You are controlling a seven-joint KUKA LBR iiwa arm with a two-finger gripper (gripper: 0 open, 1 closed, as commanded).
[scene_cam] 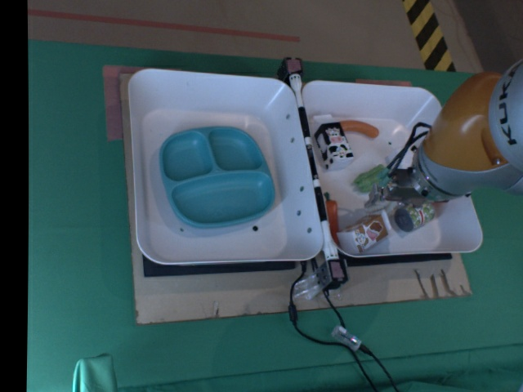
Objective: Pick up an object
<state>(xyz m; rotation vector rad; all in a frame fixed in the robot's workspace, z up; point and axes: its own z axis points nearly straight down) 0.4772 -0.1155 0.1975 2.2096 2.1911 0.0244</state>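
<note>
Camera view: the pincer (pixel 384 191), its state impossible to tell, hovers in the right white plastic bin (pixel 458 219), with the green leafy toy vegetable (pixel 369 176) just beside it at ten o'clock.

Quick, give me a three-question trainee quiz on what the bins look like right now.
1. True or false: the teal plate lies in the left bin.
2. Which lies nearest the gripper: A the cow-print carton, B the green toy, C the sausage?
3. Fill in: the carrot lies along the right bin's ____ wall.

Key: 1 true; 2 B; 3 left.
</note>
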